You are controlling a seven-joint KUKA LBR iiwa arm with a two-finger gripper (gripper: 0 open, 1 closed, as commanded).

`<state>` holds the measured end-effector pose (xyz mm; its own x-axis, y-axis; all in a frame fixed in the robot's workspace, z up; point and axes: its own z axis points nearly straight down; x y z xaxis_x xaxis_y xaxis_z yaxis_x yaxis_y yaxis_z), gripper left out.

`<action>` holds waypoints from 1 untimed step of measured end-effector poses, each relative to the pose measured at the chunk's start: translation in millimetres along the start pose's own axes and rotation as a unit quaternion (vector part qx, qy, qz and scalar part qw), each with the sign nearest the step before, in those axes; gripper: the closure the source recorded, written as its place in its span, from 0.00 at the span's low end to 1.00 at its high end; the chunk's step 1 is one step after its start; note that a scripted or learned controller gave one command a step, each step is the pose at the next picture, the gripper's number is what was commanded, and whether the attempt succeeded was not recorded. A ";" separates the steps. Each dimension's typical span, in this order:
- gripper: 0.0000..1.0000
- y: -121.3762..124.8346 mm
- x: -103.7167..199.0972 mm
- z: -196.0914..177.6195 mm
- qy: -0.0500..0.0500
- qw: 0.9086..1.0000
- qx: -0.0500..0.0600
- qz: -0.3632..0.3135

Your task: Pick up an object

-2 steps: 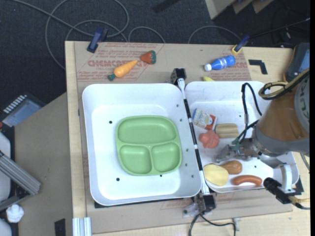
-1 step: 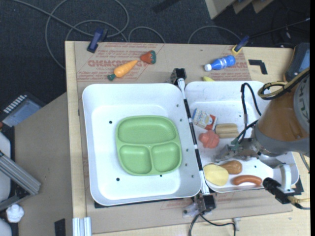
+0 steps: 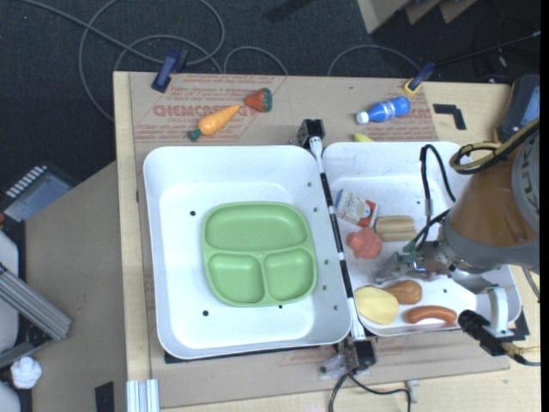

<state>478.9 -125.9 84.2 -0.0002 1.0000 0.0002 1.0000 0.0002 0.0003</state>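
We look down on two white bins side by side. The gripper [image 3: 396, 266] sits low in the right bin [image 3: 386, 157], its metal fingers reaching toward 9 o'clock; we cannot tell whether they are spread or closed, and nothing shows between them.

The likeliest things to pick lie around it. A pink lump [image 3: 366, 244], rounded and matte, lies just at the gripper's 10 o'clock. A tan roll [image 3: 395, 227], shaped like a short bread loaf, lies at its 12 o'clock, just beside the lump. A small carton [image 3: 355, 207], white with red and blue print, lies tilted farther toward 11 o'clock. At the gripper's 6 o'clock are a brown potato [image 3: 406, 292] and, touching it toward 8 o'clock, a pale yellow lemon [image 3: 377, 305]. A red sausage [image 3: 431, 316] lies near the bin's front rim, at 5 o'clock.

The left bin [image 3: 163, 230] holds a green tray [image 3: 259, 252] with three compartments, lying flat at its middle.

Behind the bins, on the bench [image 3: 137, 110], lie a toy carrot [image 3: 216, 119], a red strawberry [image 3: 258, 100] and a blue bottle [image 3: 384, 110].
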 end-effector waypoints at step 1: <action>0.00 0.0 6.2 0.0 0.000 1.000 0.001 0.000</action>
